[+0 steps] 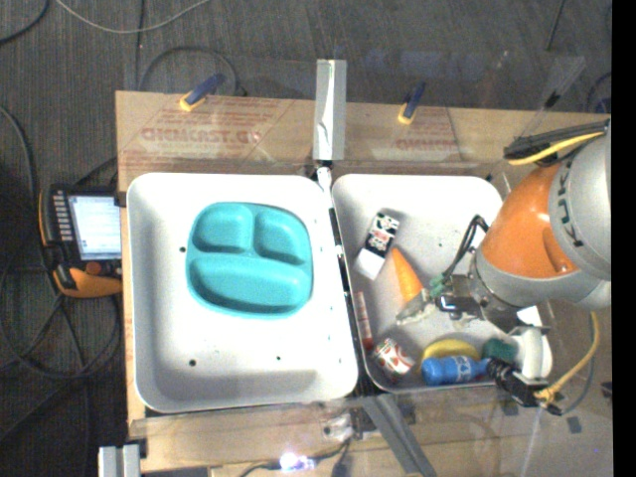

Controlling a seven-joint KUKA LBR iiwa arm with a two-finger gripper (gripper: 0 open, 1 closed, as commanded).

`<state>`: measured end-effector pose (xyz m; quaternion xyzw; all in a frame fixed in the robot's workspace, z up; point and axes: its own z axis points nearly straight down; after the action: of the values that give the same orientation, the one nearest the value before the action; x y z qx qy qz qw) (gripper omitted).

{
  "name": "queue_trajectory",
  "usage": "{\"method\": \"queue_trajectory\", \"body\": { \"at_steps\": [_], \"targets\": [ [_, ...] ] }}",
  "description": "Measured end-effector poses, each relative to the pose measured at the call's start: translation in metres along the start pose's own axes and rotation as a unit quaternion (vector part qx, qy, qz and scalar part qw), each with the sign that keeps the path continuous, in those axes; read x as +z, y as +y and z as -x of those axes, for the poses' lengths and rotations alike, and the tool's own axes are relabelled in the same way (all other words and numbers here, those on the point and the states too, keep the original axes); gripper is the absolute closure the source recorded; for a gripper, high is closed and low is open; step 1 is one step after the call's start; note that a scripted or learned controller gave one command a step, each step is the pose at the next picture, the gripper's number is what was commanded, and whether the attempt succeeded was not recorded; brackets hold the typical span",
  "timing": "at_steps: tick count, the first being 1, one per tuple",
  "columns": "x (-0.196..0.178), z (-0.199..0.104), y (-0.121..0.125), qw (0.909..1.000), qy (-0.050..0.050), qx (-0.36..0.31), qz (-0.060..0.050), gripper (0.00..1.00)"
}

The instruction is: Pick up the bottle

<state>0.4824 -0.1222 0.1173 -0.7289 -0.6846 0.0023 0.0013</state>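
The bottle [455, 370] is blue and lies on its side against the near wall of the right bin [437, 192]. A yellow piece [449, 349] rests just behind it. My gripper [425, 300] hangs over the middle of the right bin, a little up and left of the bottle and apart from it. Its fingers [410, 313] are spread, with nothing between them. An orange cone-shaped item [405, 274] lies right beside the gripper's far side.
A red-and-white can [395, 358] sits left of the bottle, and a green-and-white object [517, 351] to its right. A small black-and-white box [381, 235] lies farther back. The left bin [159, 366] holds a teal divided tray [251, 258].
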Motion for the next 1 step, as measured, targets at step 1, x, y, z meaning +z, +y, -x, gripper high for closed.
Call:
{"method": "queue_trajectory", "body": {
  "at_steps": [1],
  "targets": [
    [0.027, 0.0381, 0.0075, 0.9933, 0.004, 0.116, 0.006, 0.0]
  ]
}}
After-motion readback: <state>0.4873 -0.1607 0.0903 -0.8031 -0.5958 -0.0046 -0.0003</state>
